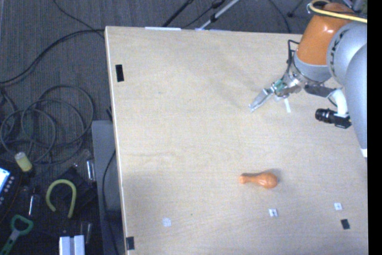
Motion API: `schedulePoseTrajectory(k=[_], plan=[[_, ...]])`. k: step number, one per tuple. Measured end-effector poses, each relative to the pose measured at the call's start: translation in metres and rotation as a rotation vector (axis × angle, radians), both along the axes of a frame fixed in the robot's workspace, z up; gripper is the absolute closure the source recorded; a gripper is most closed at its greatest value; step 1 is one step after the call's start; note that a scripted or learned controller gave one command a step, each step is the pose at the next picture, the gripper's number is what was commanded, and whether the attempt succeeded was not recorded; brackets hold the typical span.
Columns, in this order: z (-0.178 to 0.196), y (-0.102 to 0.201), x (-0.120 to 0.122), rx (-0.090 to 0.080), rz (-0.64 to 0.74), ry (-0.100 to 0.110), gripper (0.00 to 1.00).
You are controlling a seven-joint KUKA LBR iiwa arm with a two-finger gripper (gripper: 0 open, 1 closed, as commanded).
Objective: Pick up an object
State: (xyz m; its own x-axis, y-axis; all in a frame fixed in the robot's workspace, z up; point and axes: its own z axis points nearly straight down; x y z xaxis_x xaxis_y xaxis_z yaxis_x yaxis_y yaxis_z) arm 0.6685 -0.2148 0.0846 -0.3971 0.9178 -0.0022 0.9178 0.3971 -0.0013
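Note:
A small orange pear-shaped object [260, 180] lies on its side on the pale wooden benchtop [179, 128], toward the front right. My gripper [271, 101] hangs over the right part of the bench, well behind the orange object and apart from it. It is open, its two thin fingers spread with nothing between them. The orange wrist band [316, 39] and grey arm reach in from the right edge.
A black marker [119, 73] sits near the bench's left edge. Small white tags [273, 212] and a black one [345, 224] lie near the front right. Cables and tools lie on the floor at left, and stand legs cross behind the bench.

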Motion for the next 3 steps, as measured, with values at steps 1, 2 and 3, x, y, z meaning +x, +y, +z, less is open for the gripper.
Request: schedulePoseTrajectory(k=[1,2,3], plan=[[0.01,0.001,0.001,0.0,-0.001,-0.003,1.0],[0.084,0.048,0.0,0.003,-0.187,-0.001,1.0],[0.07,-0.009,-0.083,0.002,-0.008,0.0,1.0]])
